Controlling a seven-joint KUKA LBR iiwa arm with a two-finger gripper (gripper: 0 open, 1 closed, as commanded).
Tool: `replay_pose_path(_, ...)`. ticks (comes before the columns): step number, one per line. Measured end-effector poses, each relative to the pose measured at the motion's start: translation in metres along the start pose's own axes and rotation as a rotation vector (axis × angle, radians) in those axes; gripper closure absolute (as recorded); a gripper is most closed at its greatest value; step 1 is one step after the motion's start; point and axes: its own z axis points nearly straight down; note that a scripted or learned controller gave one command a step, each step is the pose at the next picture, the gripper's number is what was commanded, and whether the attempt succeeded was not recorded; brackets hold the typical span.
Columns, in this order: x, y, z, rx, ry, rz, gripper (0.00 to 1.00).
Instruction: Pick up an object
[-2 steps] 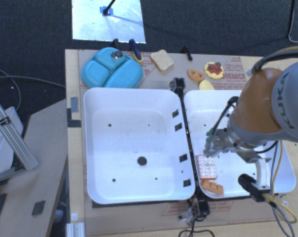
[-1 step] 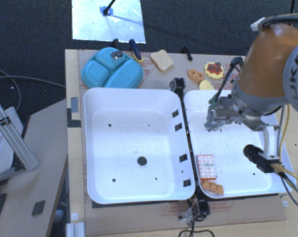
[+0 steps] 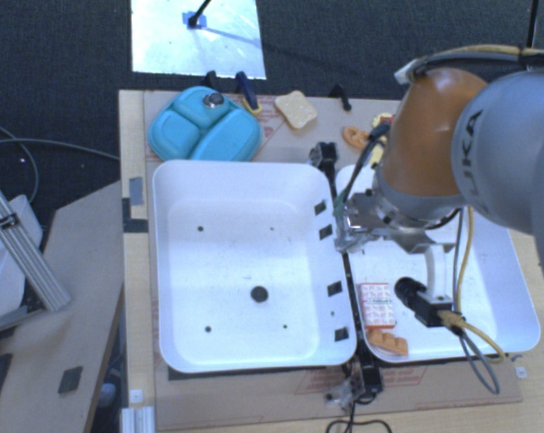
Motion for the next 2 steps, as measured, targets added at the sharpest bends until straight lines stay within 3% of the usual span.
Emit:
replay_pose_path(1, -0.017, -0.013, -0.147, -0.019, 0.001, 0.003, 1.0)
replay_pose_path(2, -0.1, -0.016, -0.122, -0.003, -0.004, 0.015, 1.0)
